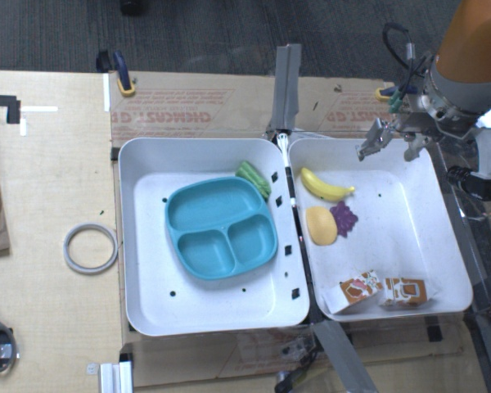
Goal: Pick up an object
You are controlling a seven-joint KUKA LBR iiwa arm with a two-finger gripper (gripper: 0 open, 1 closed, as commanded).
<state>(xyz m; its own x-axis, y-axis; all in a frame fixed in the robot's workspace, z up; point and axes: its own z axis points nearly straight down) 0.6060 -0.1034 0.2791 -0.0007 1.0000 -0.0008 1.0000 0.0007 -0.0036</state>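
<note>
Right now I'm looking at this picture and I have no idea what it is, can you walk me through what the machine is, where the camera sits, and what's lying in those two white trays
This is one camera fixed above a workbench, looking down at a slant. The grey and orange shape at the upper right is a robot arm reaching in. At its end is a two-finger gripper, hanging over the back edge of the right bin, with its fingers apart and nothing between them.

The right bin holds a banana, a yellow-orange rounded fruit, a small purple grape bunch and a small printed carton lying near the front. The left bin holds a blue divided plate with a green item at its back edge.

On the bench to the left lies a grey ring.
</note>
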